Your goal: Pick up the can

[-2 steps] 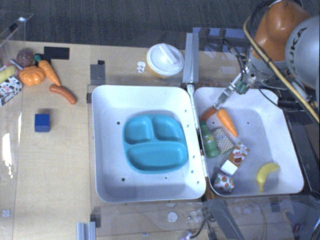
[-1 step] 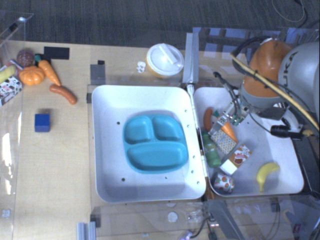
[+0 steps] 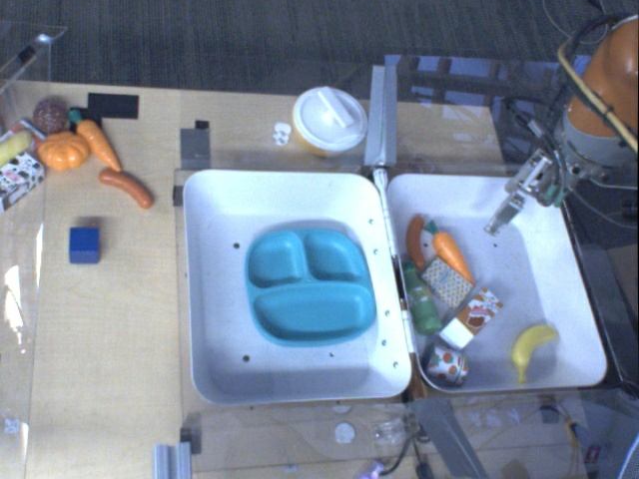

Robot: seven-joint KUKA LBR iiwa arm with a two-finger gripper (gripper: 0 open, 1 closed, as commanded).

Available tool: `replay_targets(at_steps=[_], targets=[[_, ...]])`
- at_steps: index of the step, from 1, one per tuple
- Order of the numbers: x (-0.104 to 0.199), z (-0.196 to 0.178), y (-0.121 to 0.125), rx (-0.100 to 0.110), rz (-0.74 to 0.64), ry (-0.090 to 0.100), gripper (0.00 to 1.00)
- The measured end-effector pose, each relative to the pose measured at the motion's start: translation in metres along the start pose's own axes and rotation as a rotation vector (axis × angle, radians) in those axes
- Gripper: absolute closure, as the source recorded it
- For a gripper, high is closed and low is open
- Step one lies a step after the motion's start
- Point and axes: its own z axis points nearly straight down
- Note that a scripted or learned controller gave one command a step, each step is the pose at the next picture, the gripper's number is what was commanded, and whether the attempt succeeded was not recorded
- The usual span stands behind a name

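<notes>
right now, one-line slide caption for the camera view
Gripper hovers over the right bin, away from the can at its front edge.

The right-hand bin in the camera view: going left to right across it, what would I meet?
Green bottle, then the carrot, the small carton, the banana. The can sits near the front, between bottle and carton.

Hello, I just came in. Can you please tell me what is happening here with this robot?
A grey and orange robot arm reaches in from the right. Its claw hangs over the back part of the right bin with nothing in it. The can lies at the front of that bin, beside a banana, a carrot, a green bottle and small boxes. The claw is well apart from the can. The left bin holds a blue divided tray.
</notes>
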Motion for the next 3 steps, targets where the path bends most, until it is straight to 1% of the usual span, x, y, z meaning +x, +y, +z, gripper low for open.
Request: replay_targets(at_steps=[1, 2, 3], targets=[[0.043, 0.082, 0.020, -0.006, -0.125, -0.013, 0.00], [0.000, 0.056, -0.010, -0.001, -0.151, -0.001, 0.00], [-0.031, 0.051, -0.014, -0.001, -0.202, -0.002, 0.00]])
